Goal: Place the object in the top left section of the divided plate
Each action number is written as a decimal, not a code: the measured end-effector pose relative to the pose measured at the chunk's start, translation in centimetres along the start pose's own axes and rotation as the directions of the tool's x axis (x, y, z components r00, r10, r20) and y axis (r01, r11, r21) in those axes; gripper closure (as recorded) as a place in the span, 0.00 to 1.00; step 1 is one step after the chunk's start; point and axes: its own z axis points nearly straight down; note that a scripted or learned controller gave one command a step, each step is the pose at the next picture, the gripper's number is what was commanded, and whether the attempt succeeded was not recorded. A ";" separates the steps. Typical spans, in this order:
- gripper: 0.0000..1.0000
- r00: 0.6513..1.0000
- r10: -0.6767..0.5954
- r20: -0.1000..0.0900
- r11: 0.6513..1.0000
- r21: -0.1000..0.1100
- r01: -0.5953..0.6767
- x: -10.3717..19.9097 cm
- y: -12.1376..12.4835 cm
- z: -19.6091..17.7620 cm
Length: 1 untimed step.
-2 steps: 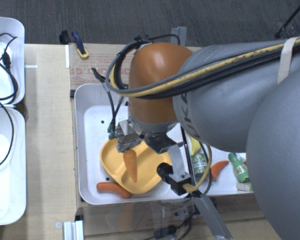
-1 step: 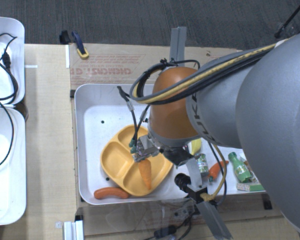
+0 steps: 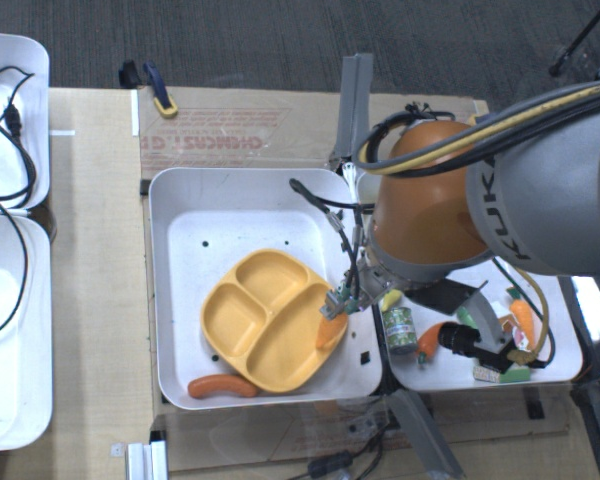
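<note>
Flanking one divided plate [image 3: 265, 318]: one sausage [image 3: 222, 387], one carrot piece [image 3: 330, 329].

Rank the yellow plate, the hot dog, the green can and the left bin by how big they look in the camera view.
Largest to smallest:
1. left bin
2. yellow plate
3. hot dog
4. green can, though it looks close in size to the hot dog, so the last two are unsure.

Grey arm [image 3: 540, 203] (black lettering), orange band [image 3: 430, 193], yellow and black cables [image 3: 520, 113].
</note>
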 end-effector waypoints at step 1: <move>1.00 0.999 0.035 -0.002 0.999 0.006 -0.035 -0.3 -0.4 -3.6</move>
